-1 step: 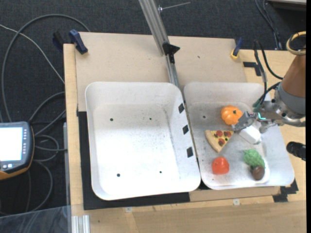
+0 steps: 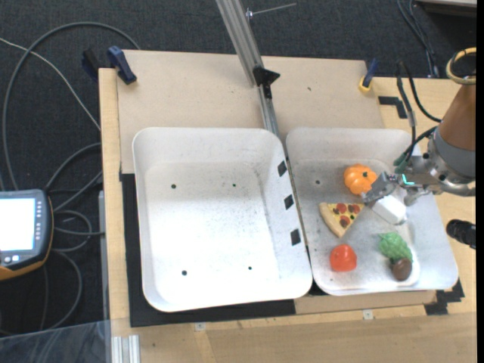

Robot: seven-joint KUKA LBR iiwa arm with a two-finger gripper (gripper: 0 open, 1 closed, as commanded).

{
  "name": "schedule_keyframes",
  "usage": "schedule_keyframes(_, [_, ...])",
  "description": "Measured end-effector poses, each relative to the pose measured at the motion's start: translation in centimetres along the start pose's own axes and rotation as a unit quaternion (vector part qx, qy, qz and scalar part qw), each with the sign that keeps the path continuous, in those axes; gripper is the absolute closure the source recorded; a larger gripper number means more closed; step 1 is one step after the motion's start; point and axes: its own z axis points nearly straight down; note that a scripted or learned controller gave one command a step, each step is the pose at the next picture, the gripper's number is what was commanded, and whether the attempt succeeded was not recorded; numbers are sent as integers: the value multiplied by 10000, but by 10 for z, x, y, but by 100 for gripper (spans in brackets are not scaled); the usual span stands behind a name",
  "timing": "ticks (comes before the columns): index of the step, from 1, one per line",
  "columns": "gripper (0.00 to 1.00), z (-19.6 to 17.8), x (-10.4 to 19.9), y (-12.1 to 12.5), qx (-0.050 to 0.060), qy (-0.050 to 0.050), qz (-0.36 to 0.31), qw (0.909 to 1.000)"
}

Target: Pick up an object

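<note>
Bins first, since you look down on them at a slant: two white bins sit side by side, and all the loose things lie in the right bin (image 2: pixel 302 157), the one the gripper (image 2: pixel 387 193) hangs over. Nearest you, below the gripper, you see one red tomato-like piece (image 2: pixel 343 258) down to its left and one green-topped brown piece (image 2: pixel 397 257) almost straight beneath it, near the bin's front rim. One step farther back, one pizza slice (image 2: pixel 340 216) lies left of and a little below the gripper, well clear of it. One white block (image 2: pixel 390 209) sits right under the gripper tip; you cannot tell whether it is touching the fingers or merely beside them. One orange pumpkin-like piece (image 2: pixel 360 178) rests just left of the gripper and slightly farther from you.

The arm (image 2: pixel 458 138) comes in from the right edge, its orange band above the grey wrist, and leans down and leftward so the gripper points toward the middle of the right bin. Whether the gripper is spread or pressed together you cannot tell; the tip is too small and cluttered to read.

Count five loose objects in all, one of each. The left bin (image 2: pixel 151 157) lies well away to the gripper's left.
</note>
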Motion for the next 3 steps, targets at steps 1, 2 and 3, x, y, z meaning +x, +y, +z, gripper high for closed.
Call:
schedule_keyframes(1, [0,63,4,-3,36,9,2,10000])
schedule_keyframes(2, [0,109,5,-2,0,6,9,10000])
schedule_keyframes(3, [100,96,4,-1,-25,0,-1,10000])
